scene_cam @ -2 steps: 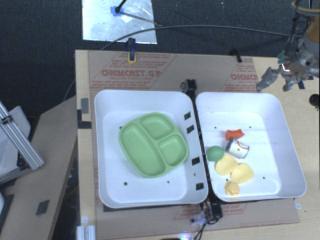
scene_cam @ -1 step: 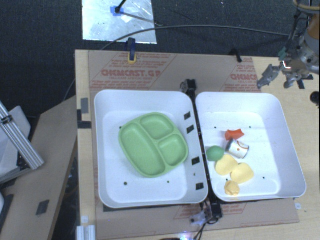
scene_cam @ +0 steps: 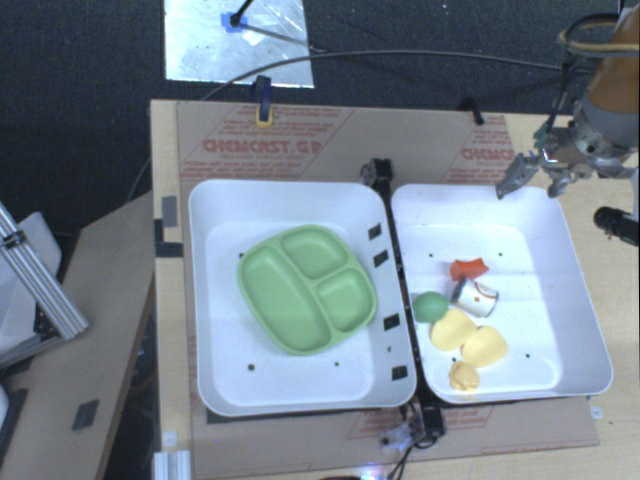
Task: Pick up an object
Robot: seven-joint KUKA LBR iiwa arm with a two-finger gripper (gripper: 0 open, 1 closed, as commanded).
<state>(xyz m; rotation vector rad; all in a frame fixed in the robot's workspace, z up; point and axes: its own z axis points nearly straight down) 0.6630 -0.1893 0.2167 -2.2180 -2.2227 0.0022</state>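
The right bin (scene_cam: 560, 268) holds a small cluster of objects near its middle and front. An orange-red piece (scene_cam: 468, 267) lies at the back of the cluster, with a white and grey item (scene_cam: 478, 297) just in front of it. A green ball (scene_cam: 431, 306) sits to their left. Three yellow pieces (scene_cam: 452, 329) (scene_cam: 485, 346) (scene_cam: 464, 375) lie toward the front wall. My gripper (scene_cam: 533, 181) hangs over the bin's back right rim, well away from the cluster. Its fingers stand open with nothing between them.
A green divided plate (scene_cam: 307, 288) lies in the left bin (scene_cam: 215, 268). A black divider strip (scene_cam: 392, 268) runs between the bins. Cardboard (scene_cam: 300, 143) lies under both. A foil sheet (scene_cam: 238, 28) is on the dark floor behind.
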